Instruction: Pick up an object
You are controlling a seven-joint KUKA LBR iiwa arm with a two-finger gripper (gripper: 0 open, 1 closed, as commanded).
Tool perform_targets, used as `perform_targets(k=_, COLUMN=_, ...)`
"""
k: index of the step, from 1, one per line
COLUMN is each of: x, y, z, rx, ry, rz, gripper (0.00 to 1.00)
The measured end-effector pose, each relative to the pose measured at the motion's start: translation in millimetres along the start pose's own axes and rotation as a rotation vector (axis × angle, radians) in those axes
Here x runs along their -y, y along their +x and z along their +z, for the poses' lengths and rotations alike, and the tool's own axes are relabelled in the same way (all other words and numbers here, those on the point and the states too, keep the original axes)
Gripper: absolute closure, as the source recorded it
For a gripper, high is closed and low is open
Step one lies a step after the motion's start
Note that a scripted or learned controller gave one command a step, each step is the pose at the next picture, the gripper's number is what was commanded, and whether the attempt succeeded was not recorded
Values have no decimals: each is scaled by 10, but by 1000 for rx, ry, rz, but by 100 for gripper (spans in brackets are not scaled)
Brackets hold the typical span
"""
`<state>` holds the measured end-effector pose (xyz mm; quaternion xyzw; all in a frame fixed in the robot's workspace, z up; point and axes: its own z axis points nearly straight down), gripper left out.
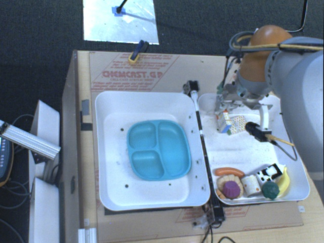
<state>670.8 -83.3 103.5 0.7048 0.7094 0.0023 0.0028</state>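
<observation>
My gripper hangs low over the far left part of the right bin, the arm coming in from the right. Right beneath and beside it lies a small white box with red and blue patches, touching or nearly touching the gripper tip. Whether the box sits between the jaws is hidden. Along the bin's near edge lie an orange sausage, a purple ball, a white cylinder, a black-and-white toy, a green ball and a yellow banana.
The left bin holds a blue divided plate. A black-tipped divider runs between the two bins. The bench behind carries a yellow and blue clamp.
</observation>
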Motion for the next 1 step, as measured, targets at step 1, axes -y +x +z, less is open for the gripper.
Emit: perform_targets(k=1, x=442, y=663, z=-829, rx=-2, ry=2, rz=1, gripper=100)
